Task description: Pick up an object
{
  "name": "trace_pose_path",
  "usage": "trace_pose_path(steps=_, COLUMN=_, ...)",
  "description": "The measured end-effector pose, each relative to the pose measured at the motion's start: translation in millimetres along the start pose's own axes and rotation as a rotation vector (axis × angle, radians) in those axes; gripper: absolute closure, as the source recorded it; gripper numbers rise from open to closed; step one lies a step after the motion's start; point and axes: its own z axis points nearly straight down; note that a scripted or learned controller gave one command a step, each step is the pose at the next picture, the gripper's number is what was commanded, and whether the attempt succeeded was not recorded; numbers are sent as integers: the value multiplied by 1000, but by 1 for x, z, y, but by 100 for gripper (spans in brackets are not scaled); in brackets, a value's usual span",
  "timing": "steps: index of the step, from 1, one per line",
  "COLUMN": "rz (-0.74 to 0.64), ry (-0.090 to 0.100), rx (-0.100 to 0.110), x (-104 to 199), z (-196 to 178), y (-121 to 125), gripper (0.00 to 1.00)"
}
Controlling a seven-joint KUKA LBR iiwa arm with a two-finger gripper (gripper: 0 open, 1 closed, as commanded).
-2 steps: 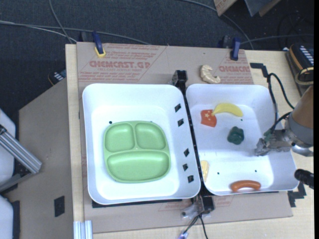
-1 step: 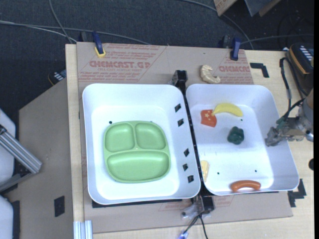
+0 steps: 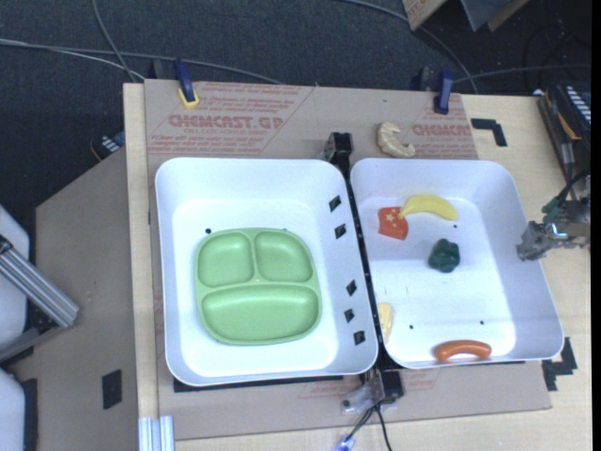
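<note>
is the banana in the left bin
No, the banana lies in the right bin, beside a red block.

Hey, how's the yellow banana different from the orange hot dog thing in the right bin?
The banana is yellow; the hot dog is orange-red. The banana lies near the back of the right bin, beside a red piece; the hot dog lies alone at the front edge. The banana arches upward, the hot dog looks nearly straight. Both are small, elongated toy foods lying flat.

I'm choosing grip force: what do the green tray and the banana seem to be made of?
Green tray: likely moulded plastic, matte, with uniform colour and rounded compartment rims. Banana: probably a plastic toy, smooth and evenly yellow; too small to be sure.
</note>
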Motion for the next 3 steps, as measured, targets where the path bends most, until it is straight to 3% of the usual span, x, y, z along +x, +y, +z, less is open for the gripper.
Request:
trace_pose_path(steps=1, rz=-5, ry=7, rx=9, x=56, z=9, y=4, gripper=100)
trace_pose_path(steps=3, rz=-6, ry=5, rx=5, x=165, z=0, y=2, gripper=100)
